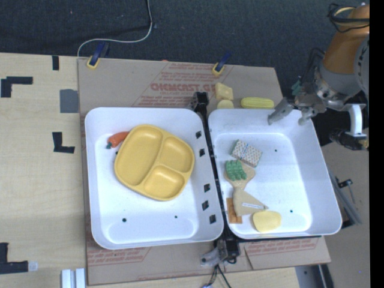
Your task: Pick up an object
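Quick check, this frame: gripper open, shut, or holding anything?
Gripper: open, fingers spread, nothing between them; it sits over the top right rim of the right bin.

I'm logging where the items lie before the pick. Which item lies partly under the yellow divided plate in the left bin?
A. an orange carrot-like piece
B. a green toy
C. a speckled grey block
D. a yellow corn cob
A: the orange carrot-like piece pokes out from under the upper left edge of the yellow divided plate in the left bin.
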Tool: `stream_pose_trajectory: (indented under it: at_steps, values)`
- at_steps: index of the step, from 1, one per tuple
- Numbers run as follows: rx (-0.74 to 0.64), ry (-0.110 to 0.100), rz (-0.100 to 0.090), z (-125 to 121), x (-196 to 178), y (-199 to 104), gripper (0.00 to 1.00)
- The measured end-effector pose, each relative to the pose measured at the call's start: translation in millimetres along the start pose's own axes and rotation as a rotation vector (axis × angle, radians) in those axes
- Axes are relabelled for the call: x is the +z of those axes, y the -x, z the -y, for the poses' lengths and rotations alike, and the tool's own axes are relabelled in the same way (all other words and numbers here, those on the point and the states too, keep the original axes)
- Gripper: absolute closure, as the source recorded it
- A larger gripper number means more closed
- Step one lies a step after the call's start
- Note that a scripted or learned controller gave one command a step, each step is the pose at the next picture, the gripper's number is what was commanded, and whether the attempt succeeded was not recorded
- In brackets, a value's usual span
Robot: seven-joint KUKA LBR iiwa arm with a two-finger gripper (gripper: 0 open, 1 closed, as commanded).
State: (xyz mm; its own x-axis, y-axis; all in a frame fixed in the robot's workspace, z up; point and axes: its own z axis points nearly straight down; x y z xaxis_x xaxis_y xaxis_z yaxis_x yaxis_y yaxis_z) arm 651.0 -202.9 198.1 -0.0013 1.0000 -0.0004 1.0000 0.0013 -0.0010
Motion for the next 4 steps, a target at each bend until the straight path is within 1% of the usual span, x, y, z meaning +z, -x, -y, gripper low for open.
stream_pose_trajectory:
  at_steps: [1,2,3,4]
  values:
    - [-0.002,-0.009,-0.004,48.8,55.5,-49.5,0.00]
    - [-0.002,0.001,0.002,56.8,115.9,-88.6,0.00]
    - [-0.004,0.004,-0.001,1.8,113.6,-110.7,0.00]
    - [-0.001,0.003,-0.001,-18.5,100.8,-109.3,0.00]
